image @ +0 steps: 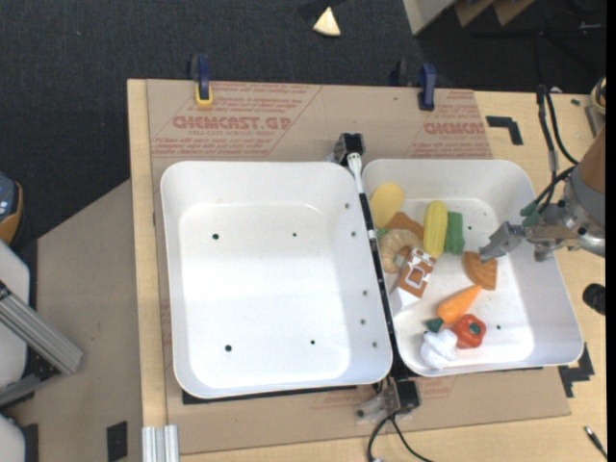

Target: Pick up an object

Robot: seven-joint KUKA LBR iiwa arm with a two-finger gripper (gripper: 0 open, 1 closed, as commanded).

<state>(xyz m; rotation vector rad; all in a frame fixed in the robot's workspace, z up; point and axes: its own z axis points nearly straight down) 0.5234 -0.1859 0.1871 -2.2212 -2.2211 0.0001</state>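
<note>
Left bin (260, 268) is seen beside right bin (515, 186). Objects are clustered toward right bin's left edge: corn (435, 227), carrot (458, 304), tomato (470, 330). Gripper (493, 246) is positioned above orange piece (481, 270), probably the target; finger state cannot be told.

2 white bins (192, 258), 1 corn cob (435, 227), 1 carrot (458, 303), 1 tomato (470, 330)

Bright, even light; slight softness.
</note>
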